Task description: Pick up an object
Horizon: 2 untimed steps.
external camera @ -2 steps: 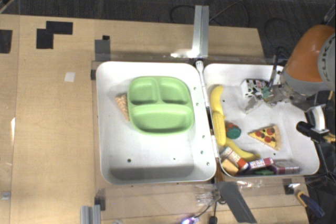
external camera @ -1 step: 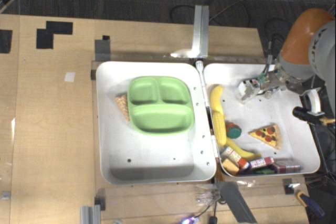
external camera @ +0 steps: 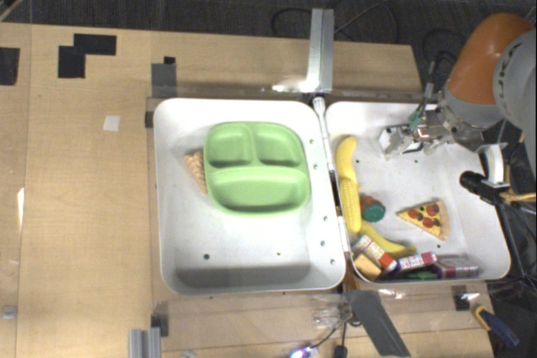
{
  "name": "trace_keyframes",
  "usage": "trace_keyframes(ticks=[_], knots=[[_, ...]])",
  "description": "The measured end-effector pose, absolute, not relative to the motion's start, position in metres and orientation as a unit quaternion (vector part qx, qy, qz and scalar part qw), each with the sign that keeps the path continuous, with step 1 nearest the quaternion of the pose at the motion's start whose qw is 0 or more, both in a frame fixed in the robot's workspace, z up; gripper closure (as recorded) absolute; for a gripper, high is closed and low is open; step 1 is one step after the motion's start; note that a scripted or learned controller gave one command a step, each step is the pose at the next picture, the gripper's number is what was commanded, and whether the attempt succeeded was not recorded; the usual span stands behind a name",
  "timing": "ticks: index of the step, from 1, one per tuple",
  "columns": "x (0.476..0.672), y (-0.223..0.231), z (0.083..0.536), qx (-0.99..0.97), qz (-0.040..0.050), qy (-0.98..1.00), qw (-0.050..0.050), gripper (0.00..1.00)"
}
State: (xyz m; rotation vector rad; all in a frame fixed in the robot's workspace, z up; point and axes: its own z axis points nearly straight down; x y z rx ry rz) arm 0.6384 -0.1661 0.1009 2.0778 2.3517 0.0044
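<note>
While tool (external camera: 401, 140) hovers in right bin (external camera: 495, 264) | grip state unclear | pizza slice (external camera: 425, 217) lies nearer camera, apart.

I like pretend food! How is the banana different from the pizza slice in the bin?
The banana is plain yellow, while the pizza slice is orange with red dots on top. The banana is long and curved; the pizza slice is a short triangle. The banana lies right along the right bin's left wall, and the pizza slice lies farther toward the right side. Both are toy foods lying flat in the same bin.
</note>
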Motion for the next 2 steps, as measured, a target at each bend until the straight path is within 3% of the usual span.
trace_keyframes(ticks=[1, 2], knots=[[0.585, -0.201, 0.091, 0.684, 0.0019, 0.73, 0.004, 0.0], [0.648, -0.156, 0.09, 0.67, -0.0102, 0.742, -0.008, 0.0]])
